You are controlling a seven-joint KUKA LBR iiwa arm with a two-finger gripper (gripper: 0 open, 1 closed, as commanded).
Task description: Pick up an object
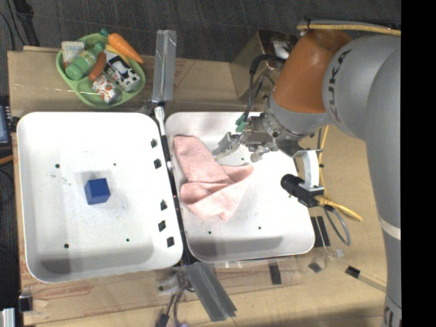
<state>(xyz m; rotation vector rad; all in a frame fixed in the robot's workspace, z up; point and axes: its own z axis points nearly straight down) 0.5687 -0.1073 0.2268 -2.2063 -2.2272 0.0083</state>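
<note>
A pink cloth (208,176) lies crumpled along the left side of the right bin (272,240). A blue cube (97,190) sits in the left bin (41,135). My gripper (238,148) hangs over the upper middle of the right bin, just right of the cloth's top edge. Its metal fingers (225,145) stand apart with nothing visible between them. The grey arm with its orange band reaches in from the upper right.
A green bowl (75,90) of toy food, including an orange carrot (124,45), stands on the bench beyond the left bin. A raised divider (165,176) separates the two bins. Cardboard bench surface surrounds them.
</note>
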